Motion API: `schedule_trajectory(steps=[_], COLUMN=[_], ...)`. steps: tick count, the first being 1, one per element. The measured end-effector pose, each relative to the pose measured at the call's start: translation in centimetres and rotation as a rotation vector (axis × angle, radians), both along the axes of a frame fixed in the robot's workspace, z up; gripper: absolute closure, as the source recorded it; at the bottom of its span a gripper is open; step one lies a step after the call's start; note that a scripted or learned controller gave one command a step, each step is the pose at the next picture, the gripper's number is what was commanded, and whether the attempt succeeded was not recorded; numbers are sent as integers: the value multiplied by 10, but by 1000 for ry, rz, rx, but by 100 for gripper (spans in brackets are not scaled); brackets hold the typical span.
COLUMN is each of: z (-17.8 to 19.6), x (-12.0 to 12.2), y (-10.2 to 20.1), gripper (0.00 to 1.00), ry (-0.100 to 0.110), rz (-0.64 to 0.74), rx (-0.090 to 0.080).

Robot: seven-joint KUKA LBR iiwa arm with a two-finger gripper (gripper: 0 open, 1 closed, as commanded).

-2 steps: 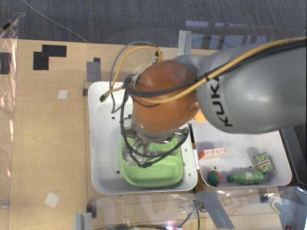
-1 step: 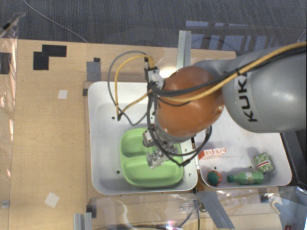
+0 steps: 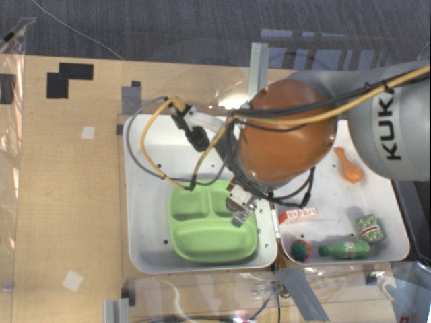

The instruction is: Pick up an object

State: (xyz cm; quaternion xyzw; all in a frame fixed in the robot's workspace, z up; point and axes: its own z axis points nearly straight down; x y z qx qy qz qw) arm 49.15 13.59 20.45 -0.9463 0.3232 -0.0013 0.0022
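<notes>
A light green divided tray (image 3: pixel 210 233) lies in the left white bin (image 3: pixel 145 200), toward its front right. My gripper (image 3: pixel 240 211) hangs below the big orange wrist band and sits right over the tray's right rear compartment. Its metal tip looks to touch or hover just above the tray's rim; the wrist hides most of it. The right bin (image 3: pixel 397 237) holds an orange carrot-like piece (image 3: pixel 349 167), a small red and white packet (image 3: pixel 297 214), a green bottle (image 3: pixel 345 249), a green and white can (image 3: pixel 369 227) and a small round orange-green toy (image 3: pixel 300 249).
Yellow and black cables (image 3: pixel 176 136) loop from the arm over the back half of the left bin. A divider wall (image 3: pixel 275 227) separates the two bins close to the gripper. The wooden bench (image 3: pixel 60 200) spreads out to the left.
</notes>
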Motion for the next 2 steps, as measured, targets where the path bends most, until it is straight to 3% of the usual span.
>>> schedule_trajectory(steps=[1,2], z=[73,36], x=[22,7], y=[18,-27], gripper=[100,100], ry=[-2,3], rz=[338,455], rx=[0,-2])
